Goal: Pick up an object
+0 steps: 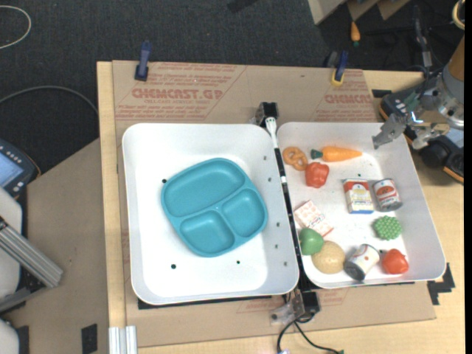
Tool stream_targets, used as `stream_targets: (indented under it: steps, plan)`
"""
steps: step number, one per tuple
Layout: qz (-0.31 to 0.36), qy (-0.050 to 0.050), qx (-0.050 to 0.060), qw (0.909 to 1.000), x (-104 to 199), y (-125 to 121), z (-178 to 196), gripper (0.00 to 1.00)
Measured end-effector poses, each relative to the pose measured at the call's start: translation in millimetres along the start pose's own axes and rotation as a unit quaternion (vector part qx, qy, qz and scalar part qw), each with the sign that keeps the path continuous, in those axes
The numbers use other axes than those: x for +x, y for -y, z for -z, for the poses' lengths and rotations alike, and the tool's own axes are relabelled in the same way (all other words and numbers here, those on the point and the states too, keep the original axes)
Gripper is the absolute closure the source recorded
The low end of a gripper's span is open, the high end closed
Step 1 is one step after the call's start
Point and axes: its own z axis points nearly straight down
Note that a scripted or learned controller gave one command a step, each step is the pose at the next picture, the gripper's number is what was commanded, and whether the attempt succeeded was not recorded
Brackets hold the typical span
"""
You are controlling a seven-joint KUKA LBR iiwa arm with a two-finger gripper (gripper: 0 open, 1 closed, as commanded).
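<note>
Scattered across the right bin (424, 220): a carrot (338, 153) and a pretzel (294, 157) near its far edge, a red pepper (317, 174) just in front of them, a small red-and-white carton (358, 196) and a tin can (386, 195) side by side toward the middle. Nearer the front edge, a small card packet (309, 215) close to the bin's left wall, a green pear-like fruit (310, 241) touching a tan potato-like lump (329, 257), a grey-and-white object (361, 262) lying beside that, a red tomato-like piece (395, 262) toward the front right corner, and a bumpy green piece (388, 228) just behind it. None of these lifted or held. At the far right corner of that bin, the gripper (386, 133), reaching in from the counter's right edge and hanging over the rim, well apart from the nearest toys; jaws too small and dark to read (open or closed, cannot tell), nothing visible between them. In the left bin (140, 198), a teal divided plate (214, 206) with three compartments, lying flat near the centre, slightly turned. Under both bins, a brown cardboard sheet (184, 87) on the counter, pinned at its far edge by a blue clamp (142, 60) toward the left and a second clamp (340, 66) toward the right.
</note>
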Motion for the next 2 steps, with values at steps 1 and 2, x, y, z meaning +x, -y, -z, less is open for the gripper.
stream_targets:
  steps: [1, 2]
  plan:
    - [0.006, -0.003, 0.003, 1.0000, 133, 23, -36, 0.00]
    - [-0.001, 0.001, -0.001, 1.0000, 103, -22, -138, 0.00]
